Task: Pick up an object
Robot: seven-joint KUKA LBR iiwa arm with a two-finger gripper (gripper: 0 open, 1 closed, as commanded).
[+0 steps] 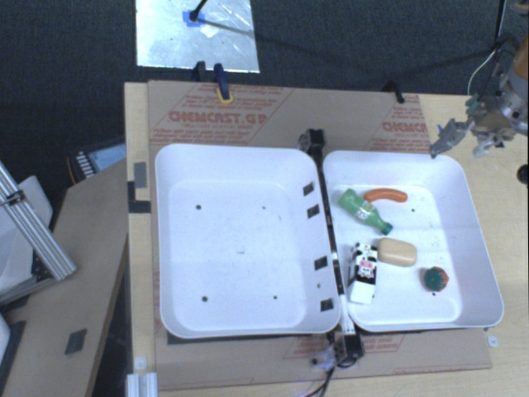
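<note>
A: Where is the gripper [464,136]?

B: Above the far right corner of the right bin [475,222], over the rim rather than over the things. Its two fingers stand apart, spread wide, with nothing between them.

A: What can it pick?

B: Five things lie in that bin. A green bottle [364,208] and an orange sausage-shaped piece [386,195] lie near the far edge, just beside each other. A tan block [397,252] sits mid-bin, a black-and-white carton [364,272] lies by the left wall, and a small green and red ball [436,279] lies toward the near right corner.

A: Best choice?

B: I'd judge the tan block: probably light and a little soft, standing clear of its neighbours, so take it across its short sides. The bottle looks smooth and may roll; grip its body, not the neck.
</note>
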